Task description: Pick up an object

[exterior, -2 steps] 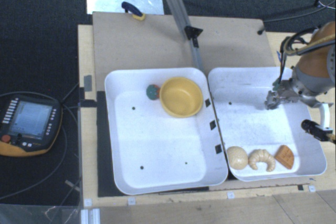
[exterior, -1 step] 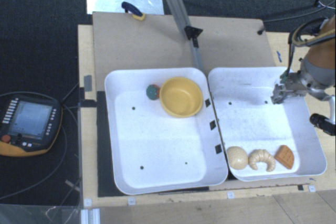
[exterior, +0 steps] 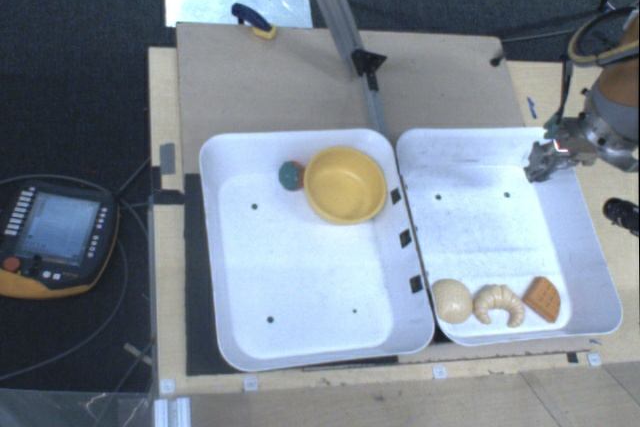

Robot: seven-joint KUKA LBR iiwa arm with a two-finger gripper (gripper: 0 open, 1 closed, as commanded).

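Nearest, in the right bin (exterior: 590, 245), lie an egg-like ball (exterior: 451, 300), a croissant (exterior: 500, 304) and a waffle piece (exterior: 543, 298); all look light and rigid, best pinched across the middle. Farther back, the gripper (exterior: 541, 163) hovers; its fingers' state I cannot tell.

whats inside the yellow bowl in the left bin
Nothing shows inside the yellow bowl; its whole inner surface is in sight. A small green ball sits beside it, touching its left rim. Whatever lies under the bowl is covered.
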